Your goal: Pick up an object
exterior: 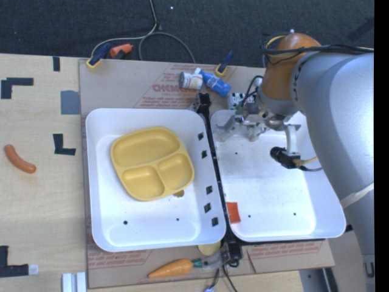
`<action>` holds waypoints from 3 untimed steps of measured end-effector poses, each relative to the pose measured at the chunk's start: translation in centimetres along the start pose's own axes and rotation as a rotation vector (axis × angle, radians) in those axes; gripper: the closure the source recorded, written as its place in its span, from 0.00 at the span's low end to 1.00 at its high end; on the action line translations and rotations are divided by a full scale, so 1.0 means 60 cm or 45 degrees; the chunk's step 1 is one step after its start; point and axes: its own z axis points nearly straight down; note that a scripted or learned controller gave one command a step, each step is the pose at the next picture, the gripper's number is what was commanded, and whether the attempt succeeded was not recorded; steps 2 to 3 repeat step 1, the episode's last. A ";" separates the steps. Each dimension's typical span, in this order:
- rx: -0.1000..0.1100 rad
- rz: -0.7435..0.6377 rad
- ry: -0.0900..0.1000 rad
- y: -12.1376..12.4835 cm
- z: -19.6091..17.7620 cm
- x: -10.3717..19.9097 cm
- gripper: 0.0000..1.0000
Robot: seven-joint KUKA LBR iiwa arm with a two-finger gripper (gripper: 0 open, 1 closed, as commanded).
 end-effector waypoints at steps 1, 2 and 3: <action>-0.001 -0.002 -0.003 0.000 -0.016 0.000 1.00; -0.001 -0.002 -0.003 0.000 -0.016 0.000 1.00; -0.001 -0.002 -0.003 0.000 -0.016 0.000 1.00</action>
